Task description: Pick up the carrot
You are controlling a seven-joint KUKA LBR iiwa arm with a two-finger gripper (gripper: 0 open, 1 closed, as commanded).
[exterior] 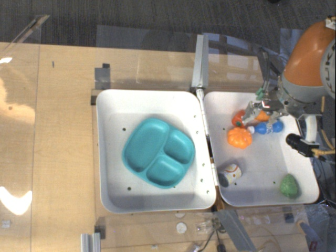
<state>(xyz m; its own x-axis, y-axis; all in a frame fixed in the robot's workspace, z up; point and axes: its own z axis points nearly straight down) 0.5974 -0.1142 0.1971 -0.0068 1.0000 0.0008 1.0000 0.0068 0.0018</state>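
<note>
gripper (258, 111) upper right, low in right bin (262, 193) | grip state: cannot tell | carrot (261, 116) apparently beneath it | orange ball (239, 138) just below-left

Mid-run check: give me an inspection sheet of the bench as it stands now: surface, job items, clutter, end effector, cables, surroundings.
Surface: wooden bench bearing left bin and right bin side by side.
Job's things: an orange piece under the end effector may be the carrot; too hidden to confirm.
Clutter: teal divided plate in the left bin; orange round toy, red piece, blue piece, grey-white toy and green toy in the right bin.
End effector: low over the right bin's far side; finger state unreadable.
Cables: thin wires at the bench's near edge.
Surroundings: dark carpet beyond the bench.
</note>
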